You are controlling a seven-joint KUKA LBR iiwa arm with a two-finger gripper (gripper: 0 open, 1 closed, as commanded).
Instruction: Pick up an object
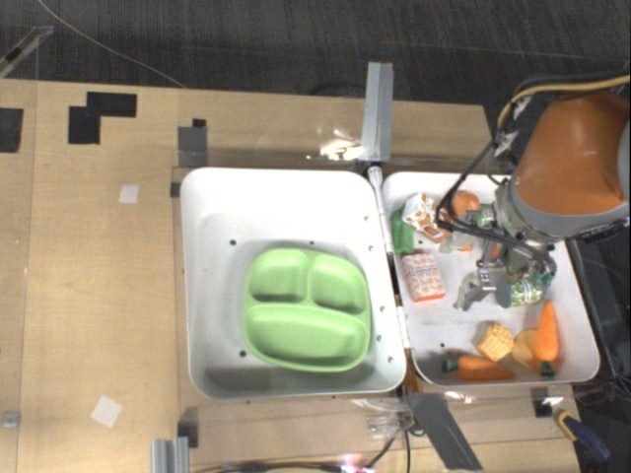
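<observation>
Objects lie loose in the right bin point(588, 363): a pink box point(422, 276), a corn piece point(495, 341), carrots point(547, 331) and a packet point(423, 215). None is lifted yet, so the pick is still to do. The gripper point(491, 286) hangs right of the box and above the corn, touching neither as far as I can judge; whether its fingers are apart I cannot tell. A green tray point(308, 308) sits in the left bin point(207, 264).

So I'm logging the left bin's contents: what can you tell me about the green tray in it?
The light green divided plastic tray has rounded corners and three compartments: two smaller ones along its far side and one wide one along its near side. It looks smooth and moulded. It lies flat, slightly rotated, on the floor of the shallow white left bin, toward the near right, with nothing in it.
</observation>
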